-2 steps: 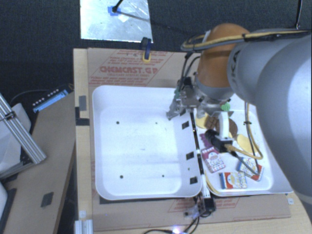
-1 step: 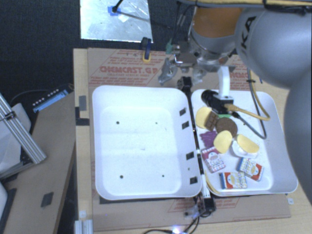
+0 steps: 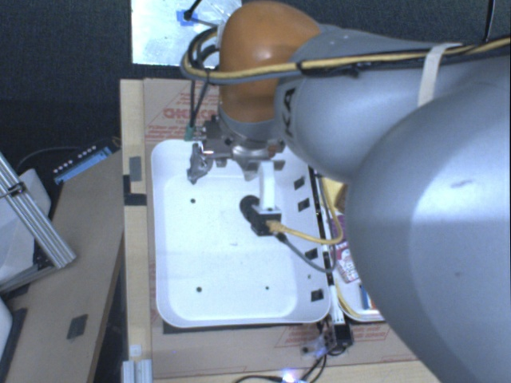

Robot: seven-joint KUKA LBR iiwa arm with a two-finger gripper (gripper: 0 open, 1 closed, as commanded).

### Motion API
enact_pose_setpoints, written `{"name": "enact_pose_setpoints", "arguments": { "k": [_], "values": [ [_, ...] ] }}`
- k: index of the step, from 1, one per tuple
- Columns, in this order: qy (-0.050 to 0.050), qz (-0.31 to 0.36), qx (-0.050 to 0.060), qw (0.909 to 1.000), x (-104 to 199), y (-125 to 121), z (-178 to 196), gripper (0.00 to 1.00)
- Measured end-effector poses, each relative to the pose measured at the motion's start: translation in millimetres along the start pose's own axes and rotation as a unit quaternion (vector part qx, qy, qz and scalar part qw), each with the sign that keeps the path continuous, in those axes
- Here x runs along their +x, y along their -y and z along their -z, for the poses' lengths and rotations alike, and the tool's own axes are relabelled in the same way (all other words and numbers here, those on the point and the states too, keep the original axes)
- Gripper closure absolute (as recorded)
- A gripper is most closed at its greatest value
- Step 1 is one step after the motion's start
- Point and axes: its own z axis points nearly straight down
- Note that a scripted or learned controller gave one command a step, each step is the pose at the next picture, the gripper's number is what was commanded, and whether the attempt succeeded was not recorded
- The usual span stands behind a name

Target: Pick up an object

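My gripper [image 3: 196,166] hangs low over the far left corner of the left white bin [image 3: 231,294], below the orange band of the arm [image 3: 259,54]. Nothing shows in its grasp. The arm's grey body covers most of the right bin [image 3: 351,313]. Along the visible strip of that bin lie a yellow object [image 3: 332,191], a pink and white packet [image 3: 346,263] and something blue [image 3: 364,298].
The bins rest on a cardboard sheet [image 3: 168,110] on the bench. A silver foil panel [image 3: 172,18] lies behind the bins. At the left stand an aluminium frame [image 3: 36,230] and a wooden board [image 3: 72,294].
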Motion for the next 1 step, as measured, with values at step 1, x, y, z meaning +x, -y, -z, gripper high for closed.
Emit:
{"name": "enact_pose_setpoints", "arguments": {
  "k": [1],
  "values": [
    [0.001, -0.002, -0.004, 1.0, -7.1, -3.0, 16.8, 1.0]
  ]
}}
